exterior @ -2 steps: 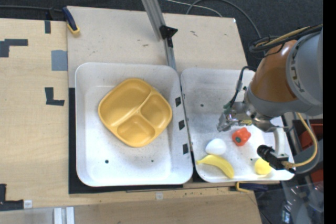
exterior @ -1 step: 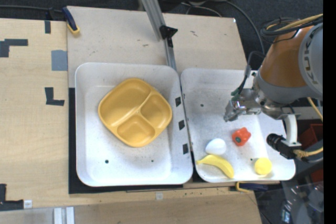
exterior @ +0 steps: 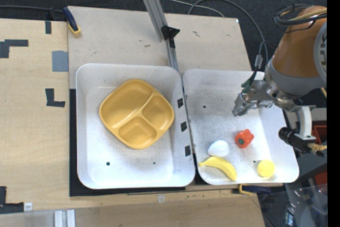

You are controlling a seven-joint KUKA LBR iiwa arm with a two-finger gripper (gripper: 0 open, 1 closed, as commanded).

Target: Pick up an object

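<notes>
Wooden bench (exterior: 32,114), two white bins. Pincer (exterior: 240,109) hovers over right bin (exterior: 212,87), opening indiscernible, nothing visibly held. Approach step. Small red pepper-like toy (exterior: 244,138) just below; next: descend, align.

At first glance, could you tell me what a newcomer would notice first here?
A large yellow three-compartment plastic tray lies in the left white bin. In the right white bin, the grey gripper hangs above a small red pepper-like toy, with a white egg-shaped piece, yellow banana and yellow ball nearby.
</notes>
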